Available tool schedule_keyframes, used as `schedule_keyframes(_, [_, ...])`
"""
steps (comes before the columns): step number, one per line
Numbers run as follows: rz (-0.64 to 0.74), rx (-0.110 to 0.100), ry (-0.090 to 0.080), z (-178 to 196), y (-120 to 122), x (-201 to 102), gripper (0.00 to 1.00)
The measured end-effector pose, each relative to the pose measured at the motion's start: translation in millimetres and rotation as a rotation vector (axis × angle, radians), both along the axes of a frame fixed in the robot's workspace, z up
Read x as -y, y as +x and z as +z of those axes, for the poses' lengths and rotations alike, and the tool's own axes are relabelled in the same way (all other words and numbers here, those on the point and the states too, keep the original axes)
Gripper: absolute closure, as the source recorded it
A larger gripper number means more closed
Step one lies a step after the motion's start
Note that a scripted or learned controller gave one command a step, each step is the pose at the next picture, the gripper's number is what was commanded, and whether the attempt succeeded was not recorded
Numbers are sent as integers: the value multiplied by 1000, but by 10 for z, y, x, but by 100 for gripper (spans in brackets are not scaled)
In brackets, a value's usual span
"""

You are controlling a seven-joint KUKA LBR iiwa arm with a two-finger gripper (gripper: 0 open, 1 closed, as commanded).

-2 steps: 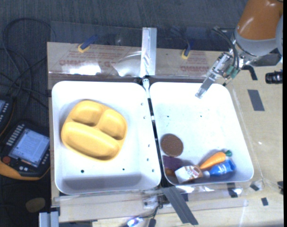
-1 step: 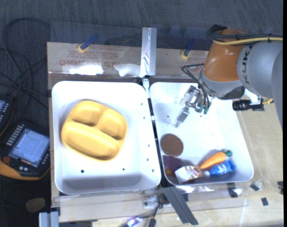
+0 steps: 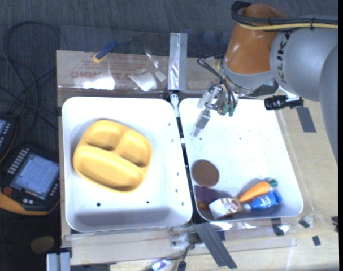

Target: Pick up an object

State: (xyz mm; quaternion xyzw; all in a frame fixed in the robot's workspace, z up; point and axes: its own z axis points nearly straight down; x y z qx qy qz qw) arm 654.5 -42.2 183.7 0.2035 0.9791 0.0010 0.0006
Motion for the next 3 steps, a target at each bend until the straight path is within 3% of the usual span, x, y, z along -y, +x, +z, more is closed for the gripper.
schedule_keyframes(1, [272, 1, 0, 571, -223, -464, 0])
schedule_keyframes(2, [575, 2, -2, 790, 66, -72, 0])
schedule_keyframes(3, [1101, 3, 1, -2, 147, -303, 0])
